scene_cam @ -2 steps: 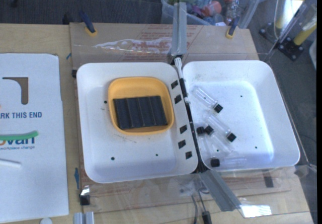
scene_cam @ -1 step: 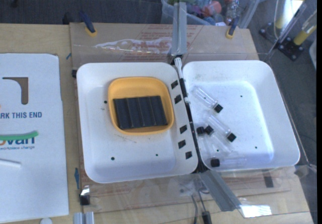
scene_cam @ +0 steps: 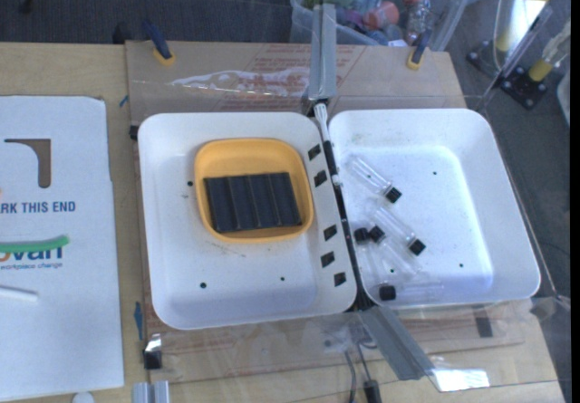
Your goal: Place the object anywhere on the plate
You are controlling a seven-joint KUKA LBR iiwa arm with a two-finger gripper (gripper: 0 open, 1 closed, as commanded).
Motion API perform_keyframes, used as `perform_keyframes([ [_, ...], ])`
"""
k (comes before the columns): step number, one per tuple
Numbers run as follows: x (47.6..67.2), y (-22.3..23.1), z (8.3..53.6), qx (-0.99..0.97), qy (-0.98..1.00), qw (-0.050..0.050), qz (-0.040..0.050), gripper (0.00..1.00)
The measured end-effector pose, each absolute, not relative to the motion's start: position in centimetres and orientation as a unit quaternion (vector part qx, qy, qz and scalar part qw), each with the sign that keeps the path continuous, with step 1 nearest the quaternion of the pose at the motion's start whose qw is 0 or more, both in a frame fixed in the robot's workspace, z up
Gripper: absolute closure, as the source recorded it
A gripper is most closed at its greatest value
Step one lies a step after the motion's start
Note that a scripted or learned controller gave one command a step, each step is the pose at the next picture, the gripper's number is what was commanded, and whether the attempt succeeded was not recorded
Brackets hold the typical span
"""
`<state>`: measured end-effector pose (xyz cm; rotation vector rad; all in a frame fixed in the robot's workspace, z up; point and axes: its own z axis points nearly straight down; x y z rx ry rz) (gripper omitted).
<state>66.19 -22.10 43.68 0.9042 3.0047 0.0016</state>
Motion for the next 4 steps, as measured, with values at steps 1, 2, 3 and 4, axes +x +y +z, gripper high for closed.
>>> perform_keyframes([
  [1, 65.6, -22.2, 43.7, 0.106, 0.994, 0.002, 0.0006, 1.00],
  [2, 65.8, -22.2, 43.7, -0.080, 0.997, 0.004, 0.0002, 1.00],
  [3, 66.8, -22.2, 43.7, -0.259, 0.966, 0.006, -0.0011, 1.00],
  [4, 66.8, -22.2, 43.7, -0.414, 0.910, 0.005, -0.0015, 1.00],
])
